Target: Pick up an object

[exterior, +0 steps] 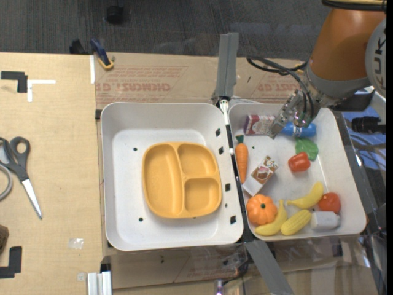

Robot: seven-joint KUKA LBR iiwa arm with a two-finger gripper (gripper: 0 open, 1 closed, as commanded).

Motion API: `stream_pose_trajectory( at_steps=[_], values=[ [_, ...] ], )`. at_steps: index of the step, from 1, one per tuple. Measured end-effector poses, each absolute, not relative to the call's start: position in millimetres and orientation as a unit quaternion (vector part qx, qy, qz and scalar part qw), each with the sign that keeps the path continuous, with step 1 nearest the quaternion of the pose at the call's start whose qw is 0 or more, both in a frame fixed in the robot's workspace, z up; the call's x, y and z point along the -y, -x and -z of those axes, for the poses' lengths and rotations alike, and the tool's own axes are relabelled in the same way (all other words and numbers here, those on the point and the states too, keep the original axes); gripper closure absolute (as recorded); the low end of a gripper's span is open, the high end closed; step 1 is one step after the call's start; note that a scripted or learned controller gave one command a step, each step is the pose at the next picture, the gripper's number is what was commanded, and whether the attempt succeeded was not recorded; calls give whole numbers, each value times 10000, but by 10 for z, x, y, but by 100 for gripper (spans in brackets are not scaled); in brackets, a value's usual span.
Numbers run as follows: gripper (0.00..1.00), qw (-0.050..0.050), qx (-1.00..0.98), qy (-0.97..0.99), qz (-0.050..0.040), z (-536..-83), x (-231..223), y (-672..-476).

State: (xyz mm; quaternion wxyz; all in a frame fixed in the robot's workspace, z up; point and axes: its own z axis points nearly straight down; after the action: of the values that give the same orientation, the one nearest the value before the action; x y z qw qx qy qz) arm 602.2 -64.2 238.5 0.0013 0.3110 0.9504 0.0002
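The hand, its grip state impossible to tell, should descend squarely over the blue object before closing.

glossy plastic tray, matt wooden bench

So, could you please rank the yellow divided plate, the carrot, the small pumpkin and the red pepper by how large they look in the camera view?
1. Yellow divided plate, by far the largest.
2. Carrot, long and thin.
3. Small pumpkin.
4. Red pepper, the smallest.
The carrot and pumpkin cover similar areas, so that pair is unsure.
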Motion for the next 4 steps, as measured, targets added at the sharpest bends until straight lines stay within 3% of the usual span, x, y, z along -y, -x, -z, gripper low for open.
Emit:
stream_pose_trajectory(
  at_steps=[1, 2, 3, 4],
  values=[
    [100, 15, -9114, -4115, 6, -2569, 555, -6348],
    [100, 14, -9599, -2805, 3, -1277, 1276, -6334],
    [100, 21, -9297, -3684, -4, -942, 959, -6445],
    [100, 20, -9305, -3662, 3, -2971, 1170, -6512]
  ],
)
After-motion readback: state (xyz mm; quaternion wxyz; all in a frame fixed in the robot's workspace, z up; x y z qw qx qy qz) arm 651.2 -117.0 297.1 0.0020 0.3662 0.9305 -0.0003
